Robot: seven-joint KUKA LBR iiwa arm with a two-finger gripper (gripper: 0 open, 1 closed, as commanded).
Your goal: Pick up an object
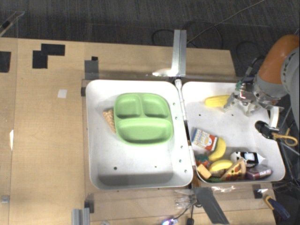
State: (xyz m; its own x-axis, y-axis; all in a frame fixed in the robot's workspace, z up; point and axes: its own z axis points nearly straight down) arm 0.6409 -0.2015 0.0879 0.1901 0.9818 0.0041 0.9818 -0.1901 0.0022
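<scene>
Yellow banana-shaped toy (217,101): lying in the far part of the right bin (234,130), its long axis running roughly left to right across the view, one end just beside the pincer (241,102). This is looking like the likeliest target for the pick.

Pincer: hanging low over the right bin near its far right corner, at the end of the grey arm (281,74) with the orange band. The toy is sitting directly to its left in the view, very near, perhaps touching at the tip; contact cannot be confirmed. Nothing is showing between the fingers, and whether they are spread or pressed together cannot be told from this angle.

Coming move, as judged: a short shift leftward in the view and down is being called for, with the fingers closing across the toy's short width rather than along its length.

Other stock in the right bin: a small blue and white carton (202,138), two more yellow banana pieces (218,157), and a jumble of mixed small items (243,168) crowding the near edge, well apart from the pincer.

Left bin (136,172): carrying a green divided tray (142,118), with a tan item (109,120) peeking out at its left side.

Worktop (42,139): pale wood, bearing both bins side by side.
</scene>
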